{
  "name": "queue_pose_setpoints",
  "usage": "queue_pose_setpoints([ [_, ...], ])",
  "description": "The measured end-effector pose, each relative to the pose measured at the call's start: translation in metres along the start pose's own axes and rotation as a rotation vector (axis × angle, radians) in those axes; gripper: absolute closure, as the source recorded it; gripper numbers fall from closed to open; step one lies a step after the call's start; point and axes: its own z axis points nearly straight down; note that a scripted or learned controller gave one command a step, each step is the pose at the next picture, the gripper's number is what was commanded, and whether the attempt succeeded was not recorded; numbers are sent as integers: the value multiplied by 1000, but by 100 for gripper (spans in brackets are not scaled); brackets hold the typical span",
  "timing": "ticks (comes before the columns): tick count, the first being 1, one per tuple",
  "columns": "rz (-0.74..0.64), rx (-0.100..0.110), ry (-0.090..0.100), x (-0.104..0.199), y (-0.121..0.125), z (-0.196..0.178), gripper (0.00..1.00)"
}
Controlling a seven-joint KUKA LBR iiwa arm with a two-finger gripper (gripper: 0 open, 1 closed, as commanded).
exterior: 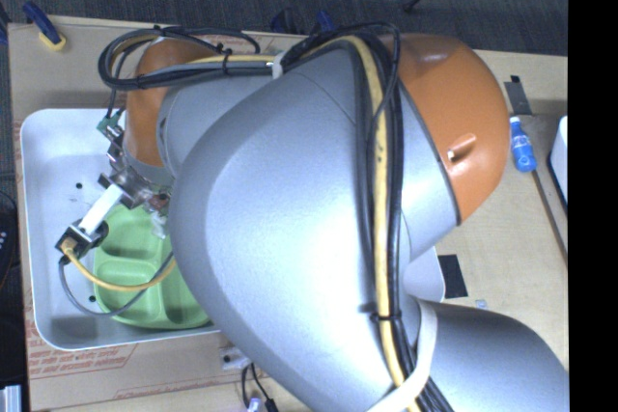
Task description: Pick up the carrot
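My grey arm with its orange band point(454, 130) reaches in from the right and covers most of the bench. Its wrist end hangs over the left white bin point(37, 207). The gripper point(130, 186) sits low over the bin's middle, just above a light green sectioned tray point(130, 260) that lies on the bin floor. A white block with a yellow cable point(85, 229) sticks out from the wrist toward the bin's left wall. The arm hides the right half of this bin and whatever lies there.
A blue clamp point(43, 24) grips the bench's far left corner. A blue and white tube point(521, 148) lies on the bench at the right. Black cables point(174, 48) loop over the arm above the bin's far wall.
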Motion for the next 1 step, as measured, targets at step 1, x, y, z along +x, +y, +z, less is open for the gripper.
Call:
queue_pose_setpoints([
  [1, -6, -5, 13, 4, -1, -10, 100],
])
